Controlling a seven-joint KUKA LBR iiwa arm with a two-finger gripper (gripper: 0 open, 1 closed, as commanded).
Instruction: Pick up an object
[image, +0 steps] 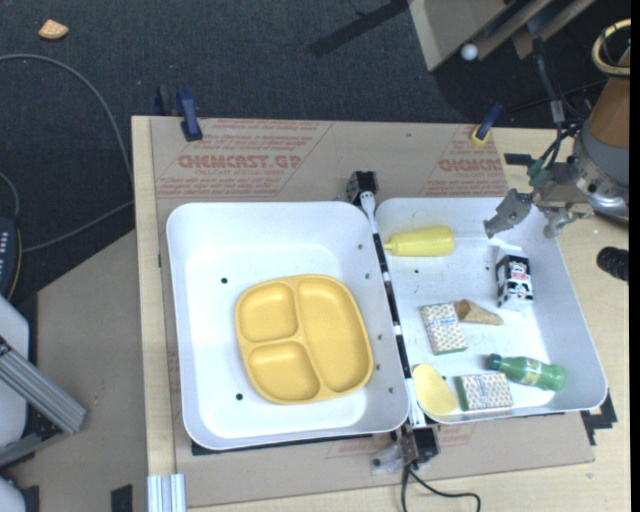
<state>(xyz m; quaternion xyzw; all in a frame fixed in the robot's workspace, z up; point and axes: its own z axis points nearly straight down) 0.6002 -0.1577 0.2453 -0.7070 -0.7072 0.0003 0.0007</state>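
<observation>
My gripper (530, 217) hangs over the far right part of the right bin (575, 300), its two fingers spread open with nothing between them. Just below it in the bin lies a small black and white carton (514, 279). A yellow squeeze bottle (420, 241) lies to the gripper's left, near the bin's far edge. Further forward are a tan wedge (479, 313), a patterned box (443, 327), a green bottle (528, 371), a second patterned box (484, 392) and a pale yellow piece (432, 390).
The left bin (200, 250) holds a yellow divided plate (302, 337). Both bins rest on a cardboard-covered bench with blue clamps (187, 113) at its far edge. Cables and equipment crowd the upper right behind the arm.
</observation>
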